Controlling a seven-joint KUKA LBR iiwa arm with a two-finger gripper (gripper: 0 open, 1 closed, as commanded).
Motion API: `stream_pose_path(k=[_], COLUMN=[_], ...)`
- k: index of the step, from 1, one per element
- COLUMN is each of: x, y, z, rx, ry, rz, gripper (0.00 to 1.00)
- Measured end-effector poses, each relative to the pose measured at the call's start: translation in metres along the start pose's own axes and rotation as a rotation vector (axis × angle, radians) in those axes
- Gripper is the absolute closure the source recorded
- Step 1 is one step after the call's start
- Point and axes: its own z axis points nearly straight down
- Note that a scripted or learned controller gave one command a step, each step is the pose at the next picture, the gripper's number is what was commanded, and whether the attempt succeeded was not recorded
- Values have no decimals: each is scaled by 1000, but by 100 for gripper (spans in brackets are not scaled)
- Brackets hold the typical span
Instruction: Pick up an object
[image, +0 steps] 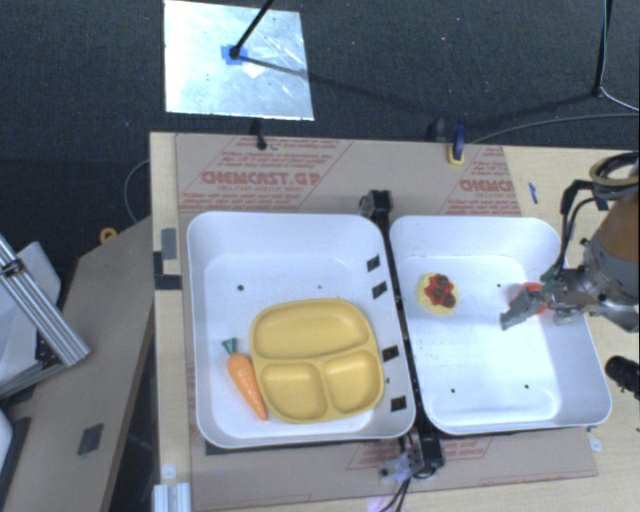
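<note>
The arm (615, 250) reached in from the 3 o'clock side and its gripper (522, 308) hung over the right bin (500, 410), in the upper right part of it. The two grey fingers pointed toward 9 o'clock, in the direction of the small pizza (438, 292). Between the fingers and the wrist there was a small orange-red part, but I cannot tell if this was a piece of the gripper itself or some little thing. I also cannot tell if the fingers were spread or pressed together, because they looked like one dark wedge at this size. Nothing was clearly between them, so I judge that the gripper carried nothing at this moment.

The pizza, a round yellow toy with red and dark topping, lay flat in the right bin near the wall at 9 o'clock, apart from the fingertips. It was the nearest thing to the gripper, so it seemed the likely target, and the low slanted pose looked like an approach to it.

The left bin (290, 235) held a yellow plate (316, 358) with three sections, and no food lay in them. A carrot (245, 382) lay just beside the plate at its 8 o'clock side, with its green top toward 11 o'clock
</note>
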Motion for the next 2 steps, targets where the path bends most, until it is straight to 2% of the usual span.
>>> stream_pose_path(k=[1,2], x=[0,-10], y=[3,1], z=[-6,45], rx=[-12,-8], ry=[-3,-2], rz=[-3,0], gripper=[0,0])
